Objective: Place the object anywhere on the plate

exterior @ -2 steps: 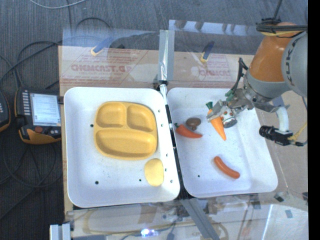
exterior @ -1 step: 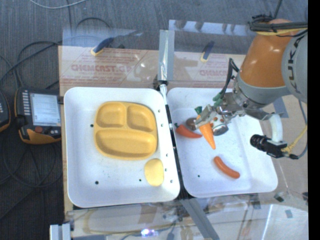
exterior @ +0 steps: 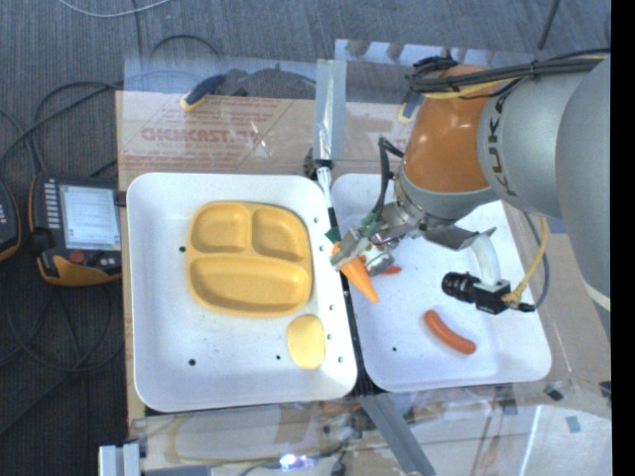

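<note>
The yellow three-compartment plate point(exterior: 248, 258) lies in the left bin point(exterior: 159, 365). My gripper point(exterior: 365, 248) hangs over the wall between the two bins, just right of the plate's right rim. An orange carrot point(exterior: 361, 281) with a green top sits between its fingers and points down and to the right. The gripper is shut on the carrot's upper end. The carrot's tip hangs over the left edge of the right bin point(exterior: 516, 365).
A pale yellow rounded piece point(exterior: 307, 340) lies in the left bin just below the plate. In the right bin are a red-orange sausage point(exterior: 449, 331) and a small orange bit point(exterior: 389, 269). A black cable fitting point(exterior: 474, 290) hangs off the arm over that bin.
</note>
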